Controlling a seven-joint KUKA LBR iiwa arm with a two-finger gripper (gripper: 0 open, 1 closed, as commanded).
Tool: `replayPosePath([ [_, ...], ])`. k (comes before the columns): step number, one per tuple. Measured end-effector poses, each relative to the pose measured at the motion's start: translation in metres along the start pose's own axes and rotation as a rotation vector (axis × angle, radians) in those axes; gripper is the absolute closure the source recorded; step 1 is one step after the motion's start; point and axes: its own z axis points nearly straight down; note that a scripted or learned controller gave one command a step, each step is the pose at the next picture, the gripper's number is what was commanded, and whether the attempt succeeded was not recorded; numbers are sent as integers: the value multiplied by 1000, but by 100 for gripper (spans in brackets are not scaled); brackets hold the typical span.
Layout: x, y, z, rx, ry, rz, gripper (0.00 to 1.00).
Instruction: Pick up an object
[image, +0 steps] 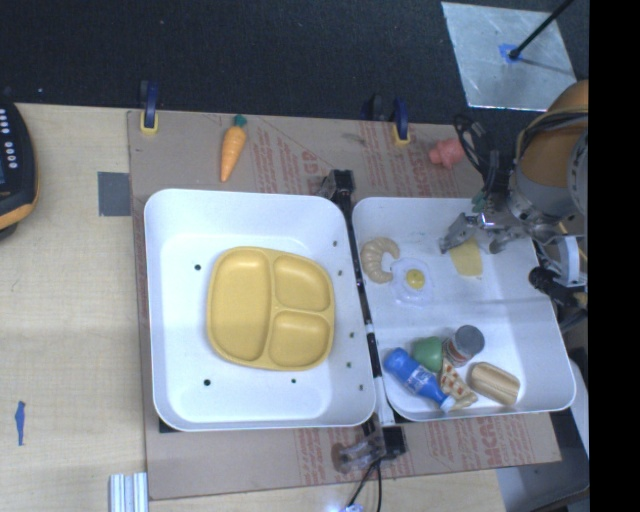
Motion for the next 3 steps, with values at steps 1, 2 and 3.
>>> replayPosePath([
  [1, 0, 0, -11, 3, -1, -5, 100],
  [2, 0, -111, -8, 13, 3, 7, 100],
  [3, 70, -126, -101, -4, 3, -3, 100],
])
